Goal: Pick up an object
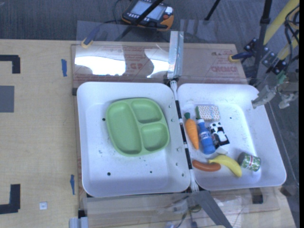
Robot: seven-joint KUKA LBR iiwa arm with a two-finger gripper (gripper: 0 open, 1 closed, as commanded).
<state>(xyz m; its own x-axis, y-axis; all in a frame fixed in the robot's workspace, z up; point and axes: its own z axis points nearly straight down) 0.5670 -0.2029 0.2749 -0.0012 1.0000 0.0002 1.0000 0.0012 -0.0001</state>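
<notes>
One banana | long axis slants lower-right, beside hot dog | hand grip unclear

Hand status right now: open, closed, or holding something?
Hand: cannot be told; it sits at the right bin's far right rim.

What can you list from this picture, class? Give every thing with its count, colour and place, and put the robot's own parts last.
Bins: 2, white, side by side on the bench.
Divided plate: 1, green, in the left bin.
Carrot: 1, orange, right bin, near the divider.
Bottle: 1, blue, right of the carrot.
Patterned block: 1, pale speckled, above the bottle.
Black-and-white toy: 1, right of the bottle.
Sausage: 1, red-orange, front of the right bin.
Banana: 1, yellow, beside the sausage.
Can: 1, green, on its side, right of the banana.
Handheld device: 1, black and orange, behind the bins.
Gripper: 1, grey, at the right bin's far right edge.
</notes>
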